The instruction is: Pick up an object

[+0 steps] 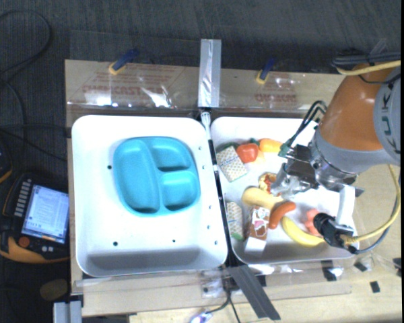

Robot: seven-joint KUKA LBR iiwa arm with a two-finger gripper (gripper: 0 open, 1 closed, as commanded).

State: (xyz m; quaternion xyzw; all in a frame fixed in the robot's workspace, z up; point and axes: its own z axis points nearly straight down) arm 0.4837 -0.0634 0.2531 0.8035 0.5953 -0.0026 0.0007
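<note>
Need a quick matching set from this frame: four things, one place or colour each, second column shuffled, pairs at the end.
Things:
1. divided tray
2. banana
3. tomato
4. gripper

Descriptions:
A. yellow, near the right bin's front edge
B. blue, in the left bin
C. over the middle of the right bin
D. red, near the right bin's back edge

Pairs: 1-B, 2-A, 3-D, 4-C
</note>
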